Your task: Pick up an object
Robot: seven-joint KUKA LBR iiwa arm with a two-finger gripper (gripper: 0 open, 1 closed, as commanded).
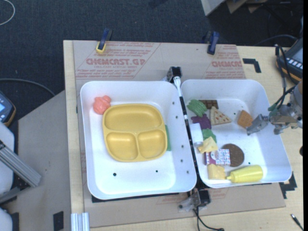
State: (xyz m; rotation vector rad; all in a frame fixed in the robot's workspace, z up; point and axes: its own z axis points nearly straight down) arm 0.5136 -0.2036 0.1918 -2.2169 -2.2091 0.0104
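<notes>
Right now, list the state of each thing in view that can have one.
yellow divided plate: upright in the left bin, compartments bare
pink toy: loose at the plate's upper left corner
yellow bottle: lying on its side in the right bin
brown cookie: lying flat
claw: over the right bin, grip unclear

— What does the bench carry?
— A brown board [154, 57] printed with red "CHEMCAST GP" lettering. Two white bins sit on it, touching: the left bin [139, 177] and the right bin [274, 148].
— Any clamps?
— A blue-and-yellow clamp [103, 41] and a blue clamp [212, 42] grip the board's far edge. A black clamp [174, 73] sits where the bins meet at the far end, and another black clip [198, 198] at the near end.
— And around it?
— Dark carpet [72, 8], a thin white cable [6, 11] at the top left, an aluminium rail [19, 165] at the lower left.
</notes>
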